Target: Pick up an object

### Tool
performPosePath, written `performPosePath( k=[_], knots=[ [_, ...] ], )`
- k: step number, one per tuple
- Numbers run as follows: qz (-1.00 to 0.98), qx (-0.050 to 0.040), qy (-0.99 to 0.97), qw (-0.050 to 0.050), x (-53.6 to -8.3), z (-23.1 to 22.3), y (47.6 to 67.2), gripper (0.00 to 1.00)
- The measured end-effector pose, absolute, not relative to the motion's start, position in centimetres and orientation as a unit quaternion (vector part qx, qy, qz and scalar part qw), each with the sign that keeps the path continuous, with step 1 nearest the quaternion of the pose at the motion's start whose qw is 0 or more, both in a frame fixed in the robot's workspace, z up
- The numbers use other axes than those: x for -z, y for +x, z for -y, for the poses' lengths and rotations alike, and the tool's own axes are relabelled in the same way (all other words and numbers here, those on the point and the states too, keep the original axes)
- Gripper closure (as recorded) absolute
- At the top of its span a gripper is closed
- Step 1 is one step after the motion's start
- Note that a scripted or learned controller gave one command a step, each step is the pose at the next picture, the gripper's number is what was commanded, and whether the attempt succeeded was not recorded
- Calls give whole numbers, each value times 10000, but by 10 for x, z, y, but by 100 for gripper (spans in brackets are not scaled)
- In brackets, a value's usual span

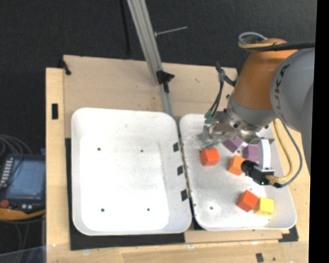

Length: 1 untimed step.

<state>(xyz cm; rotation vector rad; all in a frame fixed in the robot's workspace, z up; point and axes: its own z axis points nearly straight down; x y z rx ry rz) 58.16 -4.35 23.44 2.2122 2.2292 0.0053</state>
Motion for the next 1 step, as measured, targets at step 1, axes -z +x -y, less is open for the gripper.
performPosePath(
  k=[1],
  knots=[
    [-7094,-6,7048,2,-226,-6,596,100]
  ],
)
